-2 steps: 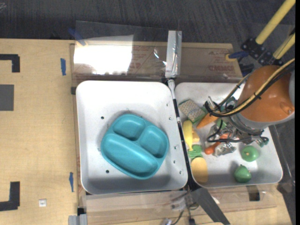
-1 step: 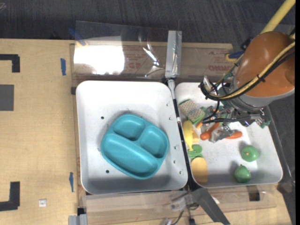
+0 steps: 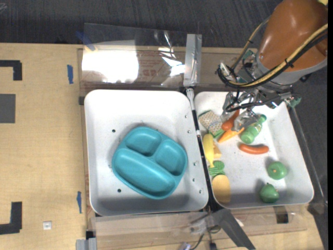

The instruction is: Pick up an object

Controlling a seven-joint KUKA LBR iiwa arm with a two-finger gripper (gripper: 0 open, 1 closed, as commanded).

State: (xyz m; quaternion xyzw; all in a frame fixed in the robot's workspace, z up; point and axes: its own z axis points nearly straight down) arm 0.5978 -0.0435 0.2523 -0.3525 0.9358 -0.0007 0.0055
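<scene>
The arm reaches in from the right side of the camera view and positions the gripper (image 3: 240, 108) low over the upper part of the right bin (image 3: 299, 139), above a tight cluster of toy food. Task status: the approach appears to be complete or nearly so; grasp and lift are judged not yet done, because every item lies on the bin floor and none is seen raised between the fingers. Finger opening cannot be determined: cables and the wrist body obscure the tips, so no hold on any item can be confirmed. The likely target is the toy carrot (image 3: 228, 130), which sits directly below the gripper, touching the green bottle (image 3: 252, 130) on its right and lying just beside the speckled beige block (image 3: 210, 120) on its left. The carrot's long axis runs diagonally, from upper right down to lower left in the view; which end is the tip cannot be resolved. The green bottle lies on a similar diagonal, cap end toward the upper right. Other candidates in the right bin: a red sausage (image 3: 254, 149) lying nearly horizontal, two green round fruits (image 3: 276, 170) and (image 3: 269, 192) near the lower right corner, and a corn cob (image 3: 208, 147) with a yellow piece (image 3: 221, 186) along the left wall. The left bin (image 3: 99, 139) holds a teal divided tray (image 3: 150, 162), well apart from the gripper.
</scene>
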